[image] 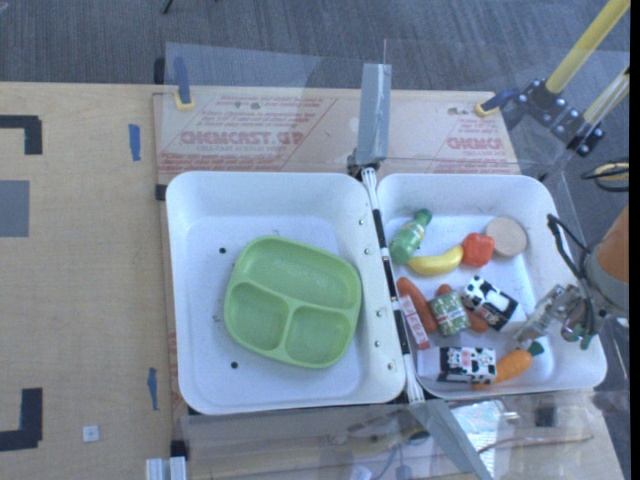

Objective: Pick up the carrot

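Orange carrot (513,365), green tray (292,301)

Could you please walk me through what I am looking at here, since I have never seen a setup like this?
This is a single picture from a camera fixed above a workbench, looking down at a slant. On the bench sit two shallow white bins side by side. The left bin holds a green divided plate. The right bin holds toy food: a banana, a green bottle, a tomato, a round tan disc, a sausage, two small black-and-white cow figures, and the carrot near the front right corner. The machine is a robot arm reaching in from the right edge; its claw hangs just above and to the right of the carrot. Nothing shows between its fingers, so the carrot is not yet picked up.
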